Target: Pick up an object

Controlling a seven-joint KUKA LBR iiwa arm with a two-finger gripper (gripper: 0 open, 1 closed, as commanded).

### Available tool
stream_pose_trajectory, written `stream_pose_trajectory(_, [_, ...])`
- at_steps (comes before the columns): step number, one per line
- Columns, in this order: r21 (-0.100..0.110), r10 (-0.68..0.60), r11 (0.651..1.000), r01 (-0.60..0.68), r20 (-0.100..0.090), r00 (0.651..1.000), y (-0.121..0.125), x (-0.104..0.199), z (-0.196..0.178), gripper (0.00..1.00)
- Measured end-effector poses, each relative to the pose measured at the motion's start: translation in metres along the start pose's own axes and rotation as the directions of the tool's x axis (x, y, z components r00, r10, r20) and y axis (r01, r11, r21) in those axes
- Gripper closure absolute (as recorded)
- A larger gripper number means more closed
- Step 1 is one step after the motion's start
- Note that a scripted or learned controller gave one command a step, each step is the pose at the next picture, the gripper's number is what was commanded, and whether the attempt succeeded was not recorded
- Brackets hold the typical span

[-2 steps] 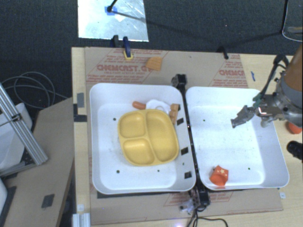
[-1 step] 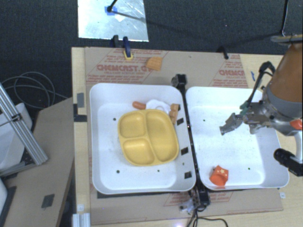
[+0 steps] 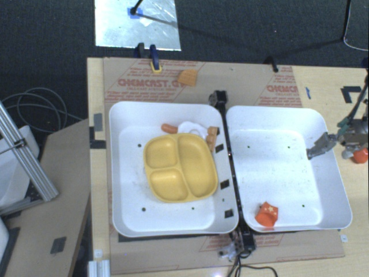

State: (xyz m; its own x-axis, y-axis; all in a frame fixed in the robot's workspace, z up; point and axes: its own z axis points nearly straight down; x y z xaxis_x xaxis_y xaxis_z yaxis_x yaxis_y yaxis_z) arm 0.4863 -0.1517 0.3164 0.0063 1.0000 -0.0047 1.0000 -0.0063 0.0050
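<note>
Nearest the camera, at about 7 o'clock in the right bin (image 3: 288, 154), lies one crumpled orange piece (image 3: 267, 213), alone and well apart from everything else. I judge it the easiest pick. My claw (image 3: 318, 148) hangs at 3 o'clock over that bin's rim with nothing in it. I cannot tell whether it is spread or pressed together, because it is small and seen at a slant.

To do this step well, I should swing toward 7 o'clock and centre over the orange piece. I should then come straight down with the claw spread wider than the piece and close low on it. It sits near the bin's front wall, so I should approach from the bin's middle to avoid clipping the rim.

The count, going back:
- Two bins, side by side.
- One yellow tray (image 3: 180, 167) with three wells, in the middle of the left bin (image 3: 130, 154). It is broad and flat, so likely a poor grip.
- Beyond the tray, at its 12 o'clock edge, one small orange sausage (image 3: 169, 128) and one white piece (image 3: 191, 128) partly tucked behind the tray.
- One tan block (image 3: 212, 136) at the tray's 1 o'clock, close by the wall.
- Farther off, outside the bins, one more tan block (image 3: 187, 77) lies on the bench (image 3: 323, 79) — out of my way.
</note>
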Motion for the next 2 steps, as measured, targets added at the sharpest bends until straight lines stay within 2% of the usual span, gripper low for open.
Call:
stream_pose_trajectory(1, [0.001,-0.018,1.000,0.018,-0.006,1.000,0.011,0.078,-0.008,0.00])
stream_pose_trajectory(2, [0.003,-0.019,1.000,0.019,-0.007,1.000,0.000,0.157,-0.002,0.00])
